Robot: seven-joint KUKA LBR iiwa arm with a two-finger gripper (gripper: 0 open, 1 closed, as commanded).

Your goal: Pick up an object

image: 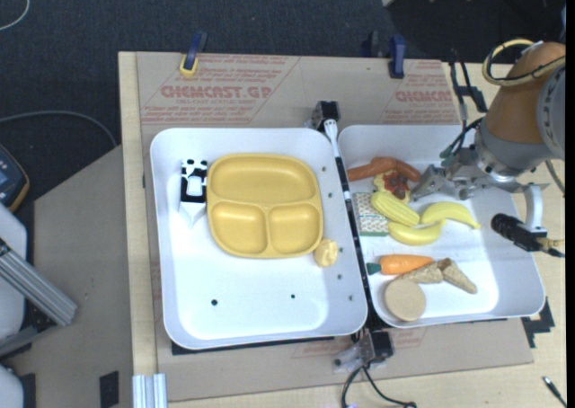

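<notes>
Left bin (171,244): yellow divided tray (265,202), a small black-and-white item (193,183) touching its left edge, a small yellow piece (326,253) at its lower right corner.
Right bin (517,285): corn cob (394,208), banana (449,213), carrot (404,263), round tan disc (404,299), orange-red item (384,168) near the top.
End effector (437,180): low over the right bin's upper part, just beside the corn cob; finger state unclear.
Surface (144,128): brown board under both bins.

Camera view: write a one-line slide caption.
Arm's hand poised over toy food in the right bin, near the banana; yellow divided tray sits in the left bin.
</notes>
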